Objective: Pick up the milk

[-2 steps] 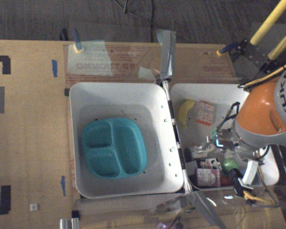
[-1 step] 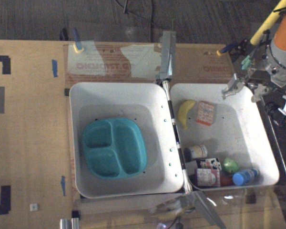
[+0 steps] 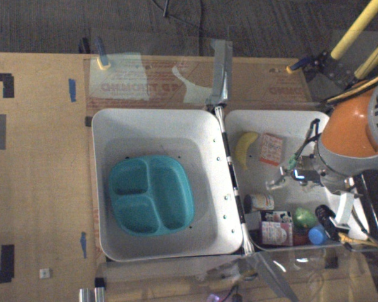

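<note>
The milk (image 3: 276,228) is a small white and red carton lying at the front wall of the right bin (image 3: 302,119). My gripper (image 3: 280,181) hangs over the middle of that bin, behind the carton and apart from it. Nothing shows between its tips. The grey arm with its orange band (image 3: 349,128) comes in from the right.
The right bin also holds a banana (image 3: 244,148), a red and white packet (image 3: 271,149), a small can (image 3: 260,201) on its side, a green item (image 3: 305,218) and a blue item (image 3: 316,235). A teal divided plate (image 3: 150,195) lies in the left bin (image 3: 113,131).
</note>
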Robot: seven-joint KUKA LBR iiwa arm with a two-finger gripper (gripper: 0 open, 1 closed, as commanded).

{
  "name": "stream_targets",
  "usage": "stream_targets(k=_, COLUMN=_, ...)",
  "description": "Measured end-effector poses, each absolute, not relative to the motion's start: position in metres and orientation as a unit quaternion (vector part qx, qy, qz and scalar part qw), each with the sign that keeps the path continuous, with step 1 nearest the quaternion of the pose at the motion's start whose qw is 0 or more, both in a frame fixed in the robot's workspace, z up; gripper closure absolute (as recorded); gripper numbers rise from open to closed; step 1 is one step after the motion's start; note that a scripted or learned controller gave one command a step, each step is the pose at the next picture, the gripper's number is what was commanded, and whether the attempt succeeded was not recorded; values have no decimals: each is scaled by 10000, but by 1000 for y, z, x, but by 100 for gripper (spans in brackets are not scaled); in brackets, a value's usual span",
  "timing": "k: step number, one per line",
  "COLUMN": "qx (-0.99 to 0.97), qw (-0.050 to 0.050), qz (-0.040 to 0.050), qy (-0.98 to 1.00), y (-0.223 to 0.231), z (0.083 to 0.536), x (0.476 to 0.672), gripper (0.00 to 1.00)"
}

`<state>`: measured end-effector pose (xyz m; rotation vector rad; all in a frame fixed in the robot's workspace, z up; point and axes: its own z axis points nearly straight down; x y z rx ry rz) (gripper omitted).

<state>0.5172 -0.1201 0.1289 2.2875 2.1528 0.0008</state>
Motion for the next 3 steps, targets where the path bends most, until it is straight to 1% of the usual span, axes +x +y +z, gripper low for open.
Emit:
stream_targets(k=1, qx=6956, qw=15, qz=5, qy=7185, y=-134, z=276, x=584, gripper=0)
stream_targets(k=2, qx=6955, qw=12, qz=3, qy=7185, y=-134, z=276, x=584, gripper=0)
stream_targets(k=3, qx=7428, qw=-5, qz=-2, qy=6696, y=-159, z=155, x=508, gripper=0)
